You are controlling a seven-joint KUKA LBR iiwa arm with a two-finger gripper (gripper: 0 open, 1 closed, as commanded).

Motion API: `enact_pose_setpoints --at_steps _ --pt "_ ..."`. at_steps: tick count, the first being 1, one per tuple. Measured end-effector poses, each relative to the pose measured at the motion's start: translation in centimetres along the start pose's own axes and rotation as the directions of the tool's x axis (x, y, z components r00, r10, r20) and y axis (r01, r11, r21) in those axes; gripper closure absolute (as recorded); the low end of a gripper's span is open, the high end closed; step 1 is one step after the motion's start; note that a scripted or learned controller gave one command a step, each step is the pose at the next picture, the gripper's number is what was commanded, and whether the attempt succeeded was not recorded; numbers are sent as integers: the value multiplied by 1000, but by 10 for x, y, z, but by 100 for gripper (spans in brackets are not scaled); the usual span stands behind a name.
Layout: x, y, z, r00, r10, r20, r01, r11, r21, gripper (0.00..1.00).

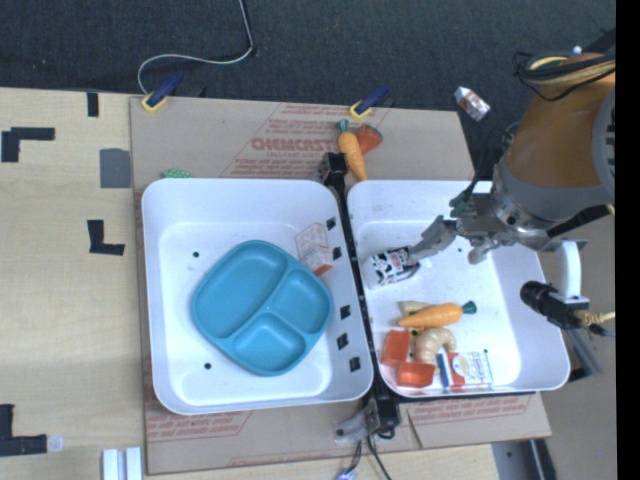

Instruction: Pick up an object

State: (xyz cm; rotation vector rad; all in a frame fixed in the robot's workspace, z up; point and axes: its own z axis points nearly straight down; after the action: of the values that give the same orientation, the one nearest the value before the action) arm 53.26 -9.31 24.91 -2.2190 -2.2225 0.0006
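I count two white bins: left bin (pixel 160 268), right bin (pixel 530 358). One blue divided plate (pixel 262 306) in left bin, plus one clear cup-like item (pixel 313 245), hard to tell. Right bin: one black-and-white piece (pixel 392 264), one toy carrot (pixel 432 315), two red blocks (pixel 396 346) (pixel 415 374), one beige piece (pixel 432 344), one flat packet (pixel 470 369). Second carrot (pixel 351 153) on cardboard sheet (pixel 250 143) behind bins. Two blue-yellow clamps (pixel 160 92) (pixel 368 103) there.

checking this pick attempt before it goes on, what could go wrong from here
The gripper sits by the small black-and-white object near the right bin's left wall, so it may nudge the object against the wall instead of grasping. The carrot and clustered toys lie close below and could get bumped.
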Motion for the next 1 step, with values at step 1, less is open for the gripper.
enact_pose_setpoints --at_steps 1 --pt "-83 28 43 1000 2 1 -2 1000 1 0"
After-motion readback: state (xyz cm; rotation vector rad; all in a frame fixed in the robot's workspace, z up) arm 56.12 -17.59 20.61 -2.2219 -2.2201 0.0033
